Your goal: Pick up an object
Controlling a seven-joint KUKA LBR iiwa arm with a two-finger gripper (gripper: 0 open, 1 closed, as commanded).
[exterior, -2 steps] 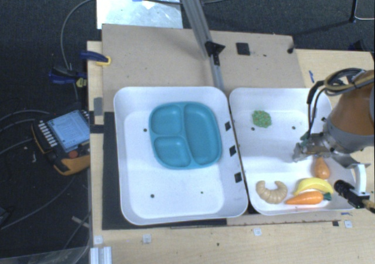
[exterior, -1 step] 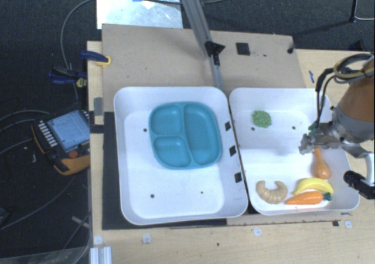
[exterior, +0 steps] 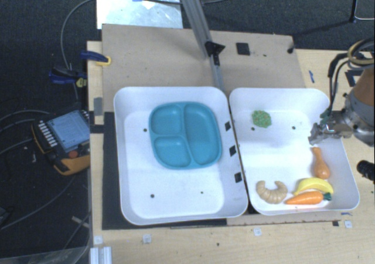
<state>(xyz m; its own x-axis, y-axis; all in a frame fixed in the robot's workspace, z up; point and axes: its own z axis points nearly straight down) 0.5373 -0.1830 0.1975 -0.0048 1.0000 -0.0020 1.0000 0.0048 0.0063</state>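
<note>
The bench (exterior: 176,51) carries 2 shallow white bins side by side. The left bin (exterior: 176,198) holds 1 blue divided plate (exterior: 185,135) with 3 compartments, lying flat in the upper middle of the bin. The right bin (exterior: 281,157) holds 5 items. A green broccoli piece (exterior: 261,118) lies alone in the upper left part of that bin, well apart from the rest. An orange squash-shaped piece (exterior: 320,163) lies near the right wall, its narrow end toward the top. Along the lower edge, a tan croissant (exterior: 272,191) sits to the left; a yellow banana (exterior: 314,185) sits just above an orange carrot (exterior: 305,198), and the 2 appear to touch. The arm enters at the right edge, and the tool (exterior: 324,130) sits over the right rim of the right bin, just above the squash-shaped piece and apart from it. The tool is too small and blurred here to judge; I cannot tell its state, and no item shows in its grip. A blue and orange handheld unit (exterior: 63,139) lies on the dark floor left of the bench.
</note>
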